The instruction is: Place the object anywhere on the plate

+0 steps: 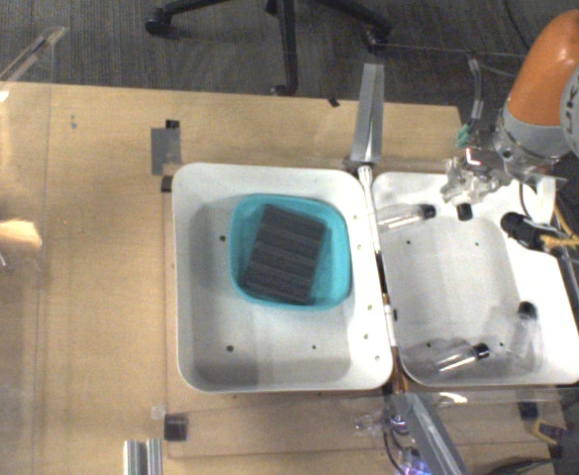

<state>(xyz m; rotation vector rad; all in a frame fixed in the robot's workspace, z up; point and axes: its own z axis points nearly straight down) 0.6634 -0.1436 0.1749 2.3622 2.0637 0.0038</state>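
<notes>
**A:** From the overhead cam: the dark ribbed block (285, 252) is lying flat on the teal plate (241, 265) in the left bin (200, 344). Looks placed to me, so the smart move is just lifting clear without clipping the divider.

**B:** Yep. The arm's up over the right bin (467, 285)'s far edge, gripper (464, 188) hanging near the rim. Can't tell its grip state, too blurry.

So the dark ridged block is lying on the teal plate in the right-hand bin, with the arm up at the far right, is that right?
Not quite. The dark ridged block is lying on the teal plate, but the plate is in the left bin, not the right bin. The camera view shows this. The arm is indeed up at the far right.
</notes>
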